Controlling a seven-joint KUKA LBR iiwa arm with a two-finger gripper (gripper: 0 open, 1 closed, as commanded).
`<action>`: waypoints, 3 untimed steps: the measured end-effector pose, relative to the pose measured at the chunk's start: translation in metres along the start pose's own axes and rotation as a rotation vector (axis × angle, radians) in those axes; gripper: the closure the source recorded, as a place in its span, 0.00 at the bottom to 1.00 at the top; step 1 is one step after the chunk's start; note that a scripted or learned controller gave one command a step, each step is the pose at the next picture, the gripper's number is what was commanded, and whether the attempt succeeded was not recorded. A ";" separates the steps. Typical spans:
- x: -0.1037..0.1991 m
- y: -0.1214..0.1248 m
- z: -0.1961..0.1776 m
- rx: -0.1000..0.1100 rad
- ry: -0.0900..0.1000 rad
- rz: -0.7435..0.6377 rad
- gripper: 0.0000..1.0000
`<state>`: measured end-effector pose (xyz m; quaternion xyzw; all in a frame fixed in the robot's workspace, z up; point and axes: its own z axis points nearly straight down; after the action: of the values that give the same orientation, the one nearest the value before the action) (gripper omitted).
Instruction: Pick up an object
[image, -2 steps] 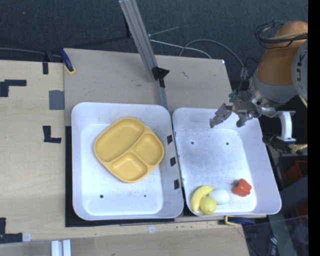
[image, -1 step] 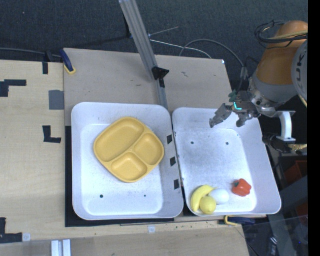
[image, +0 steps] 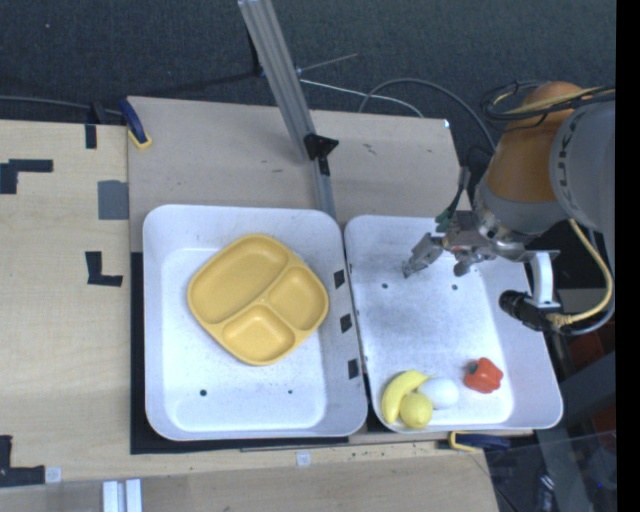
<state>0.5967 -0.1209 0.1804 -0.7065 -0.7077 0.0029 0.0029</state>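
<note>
gripper (image: 437, 258) hangs over the far part of the right bin (image: 400, 310), its two fingers apart with nothing between them. arm reaches in from the right, orange band showing above the wrist.

candidate objects sit bunched in the near corner of the right bin: a yellow banana (image: 400, 392), a yellow lemon-like fruit (image: 417, 410) touching it, a white egg-shaped piece (image: 440, 391) pressed against both, and a red pepper-like toy (image: 483, 375) just beside the cluster, slightly apart. all are well apart from the gripper. left bin (image: 170, 330) holds a yellow divided plate (image: 258, 298), lying flat.

risks, as i judge them: the three touching pieces leave little room for fingers, so a descent there could land on two at once or shove one away. rounded shapes will likely squirt out of a pinch. cluster sits close to the near wall, so a finger may strike the rim. the red piece looks the cleaner target. closing at the present spot would grab only air.
</note>
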 end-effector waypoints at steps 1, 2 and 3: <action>0.001 0.003 0.064 0.000 0.000 0.000 0.00; 0.001 0.003 0.093 -0.007 -0.002 -0.001 0.00; 0.002 0.003 0.082 -0.007 -0.001 -0.001 1.00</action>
<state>0.5993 -0.1191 0.0987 -0.7061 -0.7081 0.0007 0.0002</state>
